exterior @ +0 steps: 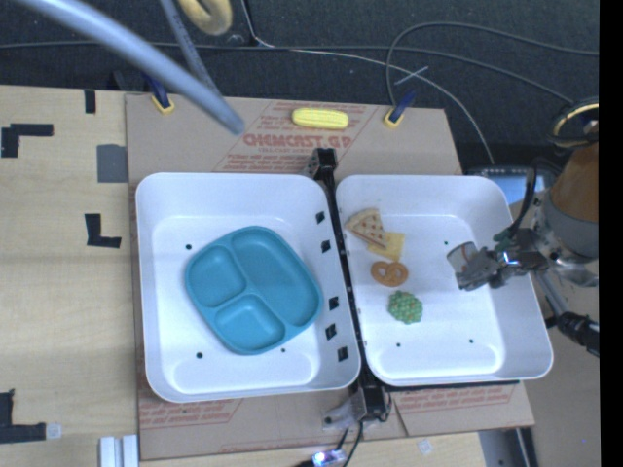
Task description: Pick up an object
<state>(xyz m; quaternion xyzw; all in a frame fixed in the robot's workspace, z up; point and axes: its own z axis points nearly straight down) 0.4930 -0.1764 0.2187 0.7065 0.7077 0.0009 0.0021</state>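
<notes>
Two shallow white bins sit side by side on the surface. Nearest the camera in the right bin (487, 358) lies a small green broccoli-like piece (406, 307); just beyond it a round brown pretzel (388, 273), then a yellow cheese-like wedge (390, 244) touching a tan sandwich or cracker piece (366, 226). All four cluster near the divider, well apart from the gripper (474, 266), which hangs over the right half of that bin. Whether its fingers are open or closed I cannot tell; nothing is visibly between them. The left bin (156, 358) holds a blue compartment plate (253, 288). Farther back, a yellow corn-like item (319, 119) rests on the cardboard (282, 139) beyond both bins.

These look like light, rigid toy foods, probably smooth plastic and prone to slipping. The green piece seems the easiest target: it stands free of its neighbours, is lumpy and fairly tall, so closing across its widest middle should hold. The pretzel lies flat and would likely need an edge grip.
</notes>
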